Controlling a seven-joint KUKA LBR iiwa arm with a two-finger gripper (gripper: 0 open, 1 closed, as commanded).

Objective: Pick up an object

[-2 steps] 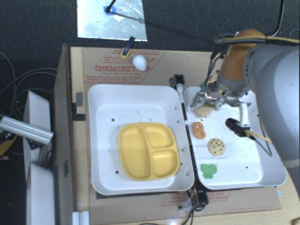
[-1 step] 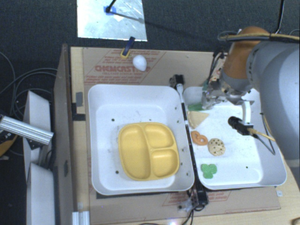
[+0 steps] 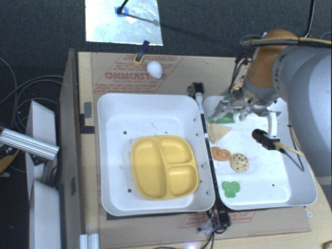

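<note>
**Right bin contents, pincer low at far end**

Landmark: orange pretzel-shaped toy in the right shallow white plastic bin. Just behind it is a pale triangular wedge. Farther behind is a flat green piece, with the grey metal pincer low over it; whether it is released or clenched cannot be told. Beside the pretzel sits a round speckled cookie, and in front a green leafy cluster.

Probably a robotics lab: loose cables, cardboard-topped bench.
</note>
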